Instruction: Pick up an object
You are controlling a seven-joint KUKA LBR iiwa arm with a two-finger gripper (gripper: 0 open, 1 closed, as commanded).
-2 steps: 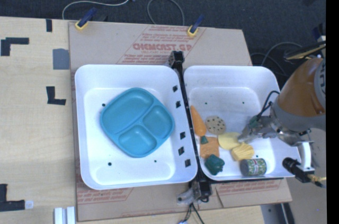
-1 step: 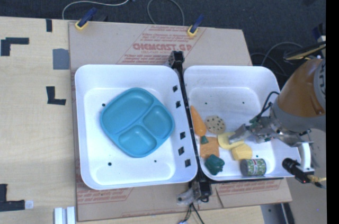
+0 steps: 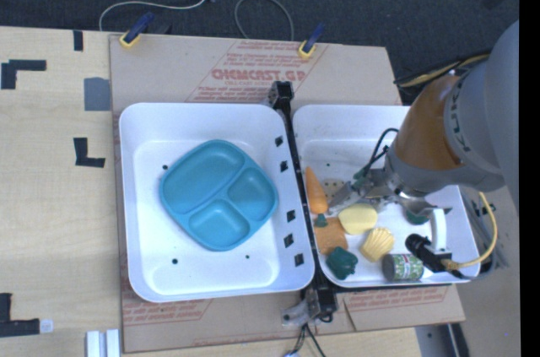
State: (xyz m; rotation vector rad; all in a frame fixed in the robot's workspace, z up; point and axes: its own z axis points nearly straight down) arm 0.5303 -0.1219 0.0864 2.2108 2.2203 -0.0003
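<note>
Gripper (image 3: 344, 193) blurred among toys, partly under the arm (image 3: 439, 136)

I saw the gripper (image 3: 342, 197) low in the right bin (image 3: 337, 123), just beside the carrot (image 3: 315, 192); the blue tray (image 3: 219, 193) lay left of it.

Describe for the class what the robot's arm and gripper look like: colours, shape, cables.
The arm is a thick, rounded grey body with an orange band above the wrist. A thin black cable loops beside the band. Below it, the gripper is slim grey metal. A yellow cable curves past the wrist's right side.
</note>
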